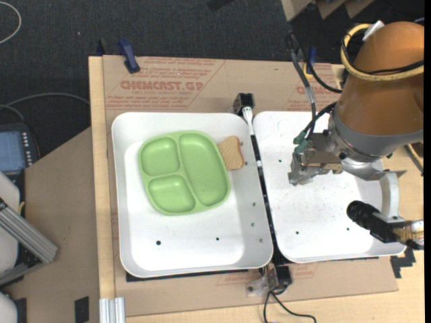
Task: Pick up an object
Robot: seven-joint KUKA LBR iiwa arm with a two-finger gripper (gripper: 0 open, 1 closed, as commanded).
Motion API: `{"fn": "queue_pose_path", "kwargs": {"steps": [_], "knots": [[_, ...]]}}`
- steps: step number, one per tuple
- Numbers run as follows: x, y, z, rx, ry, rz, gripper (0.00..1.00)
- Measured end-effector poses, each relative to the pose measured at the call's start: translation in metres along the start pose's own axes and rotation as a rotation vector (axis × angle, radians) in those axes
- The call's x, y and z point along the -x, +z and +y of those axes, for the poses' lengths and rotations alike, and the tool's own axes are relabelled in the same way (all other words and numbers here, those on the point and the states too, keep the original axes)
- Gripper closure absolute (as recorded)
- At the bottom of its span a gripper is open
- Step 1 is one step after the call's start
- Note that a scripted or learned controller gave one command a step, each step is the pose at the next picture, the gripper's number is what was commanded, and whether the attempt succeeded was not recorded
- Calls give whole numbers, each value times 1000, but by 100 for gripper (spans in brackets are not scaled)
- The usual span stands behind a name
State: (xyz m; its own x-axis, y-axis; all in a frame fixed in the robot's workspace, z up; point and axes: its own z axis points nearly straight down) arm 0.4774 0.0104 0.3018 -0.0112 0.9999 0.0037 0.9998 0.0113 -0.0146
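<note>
A green plate (183, 172) with three compartments lies in the left bin (135, 247). A tan piece shaped like a slice of toast (231, 153) rests against the plate's right edge. My gripper (302, 173) hangs over the left part of the right bin (323, 244), with the arm's orange band and grey wrist above it. Nothing shows between its fingers, and their spacing is too unclear to read.
A black cylindrical part (367, 219) of the arm juts over the right bin's right side. A black clamp (244, 103) sits at the top of the seam between the bins, another (279, 274) at the bottom. Cardboard (168, 83) lies under both bins.
</note>
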Motion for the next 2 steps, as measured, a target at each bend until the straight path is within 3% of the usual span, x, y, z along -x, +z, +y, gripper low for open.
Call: {"fn": "queue_pose_path", "kwargs": {"steps": [1, 2], "knots": [[16, -115, 1, 29, 11, -4, 100], [-57, -65, 1, 8, 3, -2, 100]]}}
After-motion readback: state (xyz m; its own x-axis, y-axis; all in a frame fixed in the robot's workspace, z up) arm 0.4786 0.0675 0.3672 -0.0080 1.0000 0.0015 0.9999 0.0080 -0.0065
